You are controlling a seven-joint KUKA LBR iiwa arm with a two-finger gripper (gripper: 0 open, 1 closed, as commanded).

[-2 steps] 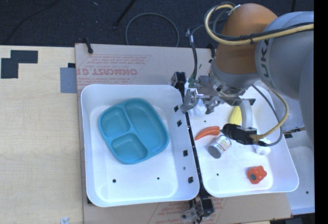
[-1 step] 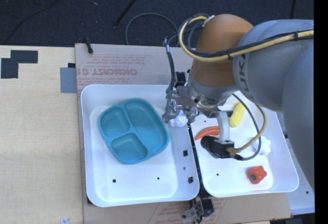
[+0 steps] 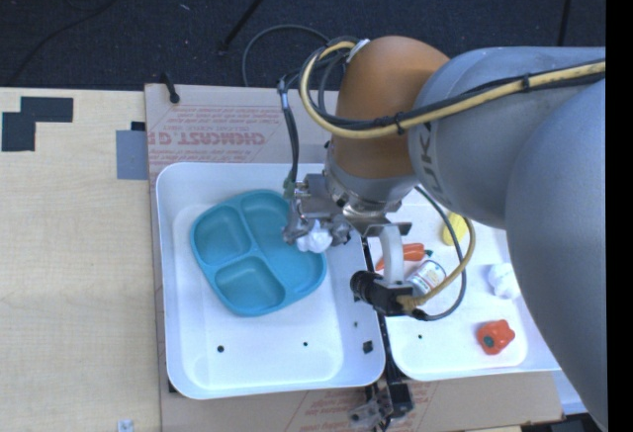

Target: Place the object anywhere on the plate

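My claw [image 3: 315, 230] hangs over the right edge of the blue plate [image 3: 252, 252], and most of it is buried under my own wrist and the orange band [image 3: 381, 94] above it. How my claw is set I cannot tell. A small white object [image 3: 316, 241] shows right at the claw's tip, over the plate's right rim; whether it is held, or resting on the plate, I cannot make out from this slant.

The plate is a three-compartment dish lying in the left bin [image 3: 198, 361], toward that bin's far half and close to its right wall. The compartments I can see are bare blue; the plate's right rim is partly covered by my claw.

In the right bin [image 3: 445, 366] my arm hides the far part. Near the wall shared by the bins, a white and orange thing [image 3: 407, 251] peeks out just beside my wrist, partly crossed by a black cable [image 3: 391, 297]. A small bottle-like item [image 3: 427, 276] lies just beside it, too small to read. A yellow shape [image 3: 456, 228] is half hidden under my forearm. A white piece [image 3: 499, 279] sits toward the right edge, cut off by my arm, and an orange-red object [image 3: 496, 335] rests near the bin's near right corner.
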